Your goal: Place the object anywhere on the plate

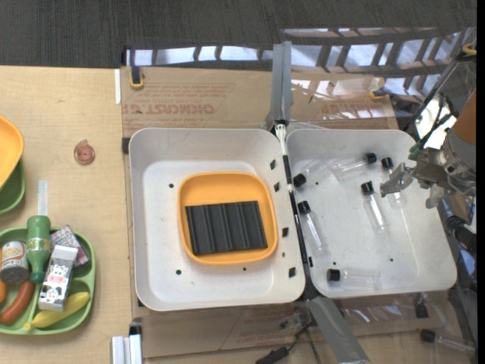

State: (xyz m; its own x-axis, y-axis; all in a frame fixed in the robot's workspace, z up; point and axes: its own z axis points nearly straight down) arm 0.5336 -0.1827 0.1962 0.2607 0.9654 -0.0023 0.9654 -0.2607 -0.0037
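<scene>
An orange plate [227,182] lies in the left bin [151,226], and a dark grey ribbed slab [227,227] rests flat across its middle. Several clear vials with black caps are scattered in the right bin [424,264]: one [373,205] near the centre, one [309,224] by the left wall, one [353,277] at the front. My gripper [414,186] hangs over the right bin's right side, just right of the centre vial. Its fingers [394,182] stand apart with nothing between them.
A green tray [82,303] with toy food and a bottle sits on the wooden bench at the far left, below a yellow bowl [7,154]. A small pink piece [84,152] lies nearby. Cardboard [197,101] and a metal rack [364,48] stand behind the bins.
</scene>
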